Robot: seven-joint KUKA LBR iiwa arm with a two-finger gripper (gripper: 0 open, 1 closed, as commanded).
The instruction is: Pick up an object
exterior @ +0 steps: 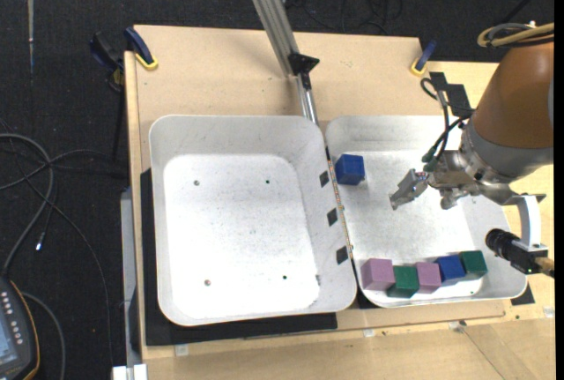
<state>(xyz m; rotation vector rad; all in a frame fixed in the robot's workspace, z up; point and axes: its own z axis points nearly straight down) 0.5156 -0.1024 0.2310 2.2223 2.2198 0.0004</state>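
The gripper (407,190) hangs over the middle of the right bin (388,133) with nothing between its fingers (open or shut, I cannot tell), so by my read this is the approach step. The lone blue cube (350,168) sits at its 10 o'clock; next comes a short shift there, then a descent straddling it.

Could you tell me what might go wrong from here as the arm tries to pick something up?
The five blocks along the right bin's near wall sit packed together, so the gripper might jam or nudge neighbours. The lone blue cube lies close to the divider edge, so an approach there may clip the wall.
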